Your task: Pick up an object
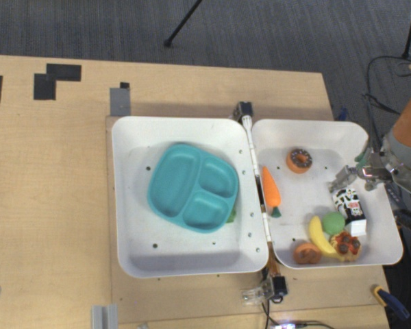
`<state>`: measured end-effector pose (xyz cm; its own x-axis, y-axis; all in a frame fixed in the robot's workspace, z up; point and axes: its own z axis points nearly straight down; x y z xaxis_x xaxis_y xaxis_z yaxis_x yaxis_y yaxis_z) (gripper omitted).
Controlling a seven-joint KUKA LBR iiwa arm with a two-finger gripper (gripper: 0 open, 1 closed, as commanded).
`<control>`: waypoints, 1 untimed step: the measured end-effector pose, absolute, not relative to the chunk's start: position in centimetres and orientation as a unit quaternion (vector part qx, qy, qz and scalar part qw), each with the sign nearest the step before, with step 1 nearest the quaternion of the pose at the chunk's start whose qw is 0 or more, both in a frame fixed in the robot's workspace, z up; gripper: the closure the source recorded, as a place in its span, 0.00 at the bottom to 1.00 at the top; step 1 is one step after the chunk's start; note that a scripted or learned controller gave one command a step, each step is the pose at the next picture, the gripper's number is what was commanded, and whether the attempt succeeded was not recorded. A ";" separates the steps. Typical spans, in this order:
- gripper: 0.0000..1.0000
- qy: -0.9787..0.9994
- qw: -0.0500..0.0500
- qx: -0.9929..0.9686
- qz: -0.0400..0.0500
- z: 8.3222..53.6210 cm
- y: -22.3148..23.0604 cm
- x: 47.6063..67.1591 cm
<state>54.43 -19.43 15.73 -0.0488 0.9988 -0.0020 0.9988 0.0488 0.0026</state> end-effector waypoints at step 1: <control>0.00 0.750 0.002 0.661 0.001 9.5 -20.4 54.1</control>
<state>54.05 -20.42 9.49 -0.1262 0.9920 -0.0017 0.9920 0.1263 0.0034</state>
